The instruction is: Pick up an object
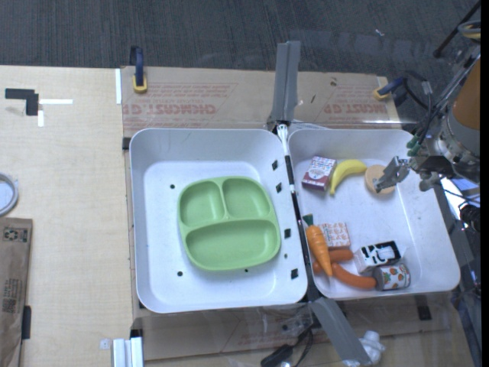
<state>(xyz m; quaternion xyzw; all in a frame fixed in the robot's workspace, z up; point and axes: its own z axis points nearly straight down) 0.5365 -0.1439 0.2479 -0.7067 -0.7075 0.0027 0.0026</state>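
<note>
My gripper hangs at the right side of the right bin, just over a round tan disc. Left of the disc lies a yellow banana, and beside that a small red and white box. Toward the bin's front are an orange carrot, a small patterned box, a second orange piece, a black and white item and a small can. The gripper partly covers the disc's right edge.
The left bin holds a green divided plate. A grey post stands behind the seam between the bins. Clamps sit at the back edge of the cardboard. The arm's body and cables crowd the right edge.
</note>
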